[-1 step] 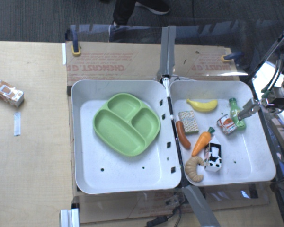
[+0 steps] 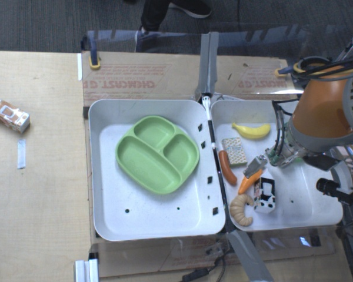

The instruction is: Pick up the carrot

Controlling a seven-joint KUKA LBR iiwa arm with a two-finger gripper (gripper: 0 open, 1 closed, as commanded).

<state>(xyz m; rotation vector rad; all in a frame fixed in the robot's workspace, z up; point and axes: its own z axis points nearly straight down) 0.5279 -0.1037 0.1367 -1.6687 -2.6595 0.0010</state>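
Carrot (image 2: 247, 183) lies in the right bin (image 2: 317, 216), slanting from about 7 to 1 o'clock, between the red sausage (image 2: 226, 165) at its 9 o'clock and the black-and-white cow toy (image 2: 265, 195) at its 4 o'clock. Croissant (image 2: 242, 210) sits just below at 6 o'clock; sponge (image 2: 234, 150) and banana (image 2: 252, 130) lie toward 12. Gripper (image 2: 260, 164) hangs at the carrot's upper end, touching or nearly so; cannot tell whether the jaws are spread or clenched, and no hold on the carrot is visible. Judgement: likely a light, rigid plastic toy with a smooth, tapered, slippery skin. Best hold is across the thicker middle, jaws square to its long axis, clear of the cow toy. Green plate (image 2: 157, 153) is in the left bin (image 2: 106, 204).
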